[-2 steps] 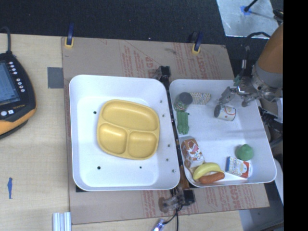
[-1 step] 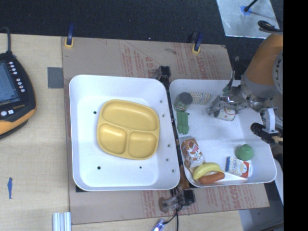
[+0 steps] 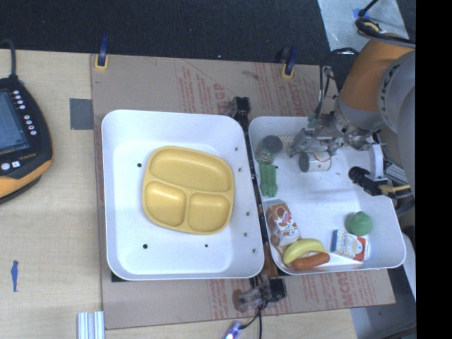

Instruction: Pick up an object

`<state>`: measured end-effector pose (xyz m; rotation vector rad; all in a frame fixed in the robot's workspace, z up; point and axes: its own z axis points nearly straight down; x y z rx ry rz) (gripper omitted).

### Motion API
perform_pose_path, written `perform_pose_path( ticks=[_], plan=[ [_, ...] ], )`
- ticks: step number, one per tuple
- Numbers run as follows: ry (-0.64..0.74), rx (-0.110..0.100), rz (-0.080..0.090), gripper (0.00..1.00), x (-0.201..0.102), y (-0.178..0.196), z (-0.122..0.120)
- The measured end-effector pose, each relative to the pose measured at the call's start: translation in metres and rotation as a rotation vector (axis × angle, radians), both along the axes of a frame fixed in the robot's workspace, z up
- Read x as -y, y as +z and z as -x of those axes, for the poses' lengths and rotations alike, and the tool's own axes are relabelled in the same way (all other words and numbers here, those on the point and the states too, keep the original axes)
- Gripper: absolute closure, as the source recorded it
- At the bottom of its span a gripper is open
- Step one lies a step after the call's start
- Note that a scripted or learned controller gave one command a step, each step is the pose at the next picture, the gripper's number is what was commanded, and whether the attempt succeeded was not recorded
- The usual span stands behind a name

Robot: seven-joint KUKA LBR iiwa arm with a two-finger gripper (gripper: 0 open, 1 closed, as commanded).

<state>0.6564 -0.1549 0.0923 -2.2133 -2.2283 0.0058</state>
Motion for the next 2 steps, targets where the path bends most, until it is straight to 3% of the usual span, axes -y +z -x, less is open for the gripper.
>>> perform_pose_path(
  ticks=[1, 2],
  plan=[
    [-0.002, 0.002, 0.001, 0.00, -0.019, 0.001, 0.042],
    [-0.001, 0.002, 0.003, 1.00, -0.018, 0.012, 0.041]
  ],
)
